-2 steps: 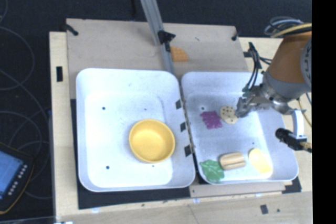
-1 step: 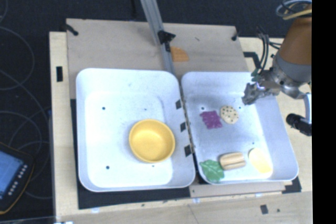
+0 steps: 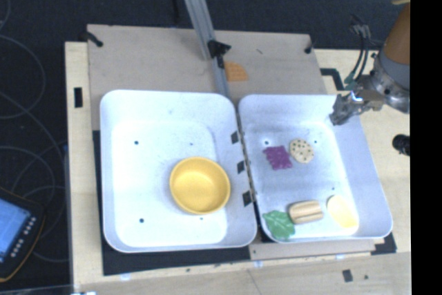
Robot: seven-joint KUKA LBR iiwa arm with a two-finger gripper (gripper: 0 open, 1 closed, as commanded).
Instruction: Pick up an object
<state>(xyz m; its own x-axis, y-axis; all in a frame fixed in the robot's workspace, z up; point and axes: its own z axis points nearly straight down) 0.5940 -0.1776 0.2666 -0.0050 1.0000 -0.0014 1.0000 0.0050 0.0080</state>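
Nearest camera, along near wall of right bin [image 3: 359, 148]: green leafy piece [image 3: 278, 224], tan bread roll [image 3: 305, 211], pale yellow lemon-like piece [image 3: 342, 211]. Roll long axis roughly 3–9 o'clock.

Mid-bin: purple grape cluster [image 3: 278, 157], speckled cookie [image 3: 301, 150], just beside each other, not touching.

Left bin [image 3: 124, 121]: yellow bowl [image 3: 199, 184].

Gripper [image 3: 342, 110] over far right rim of right bin, holding nothing; finger spread: cannot tell.

Nearest candidate cookie, toward 7 o'clock from gripper; grapes just beyond.

Count: 2 bins, 1 bowl, 5 small items.
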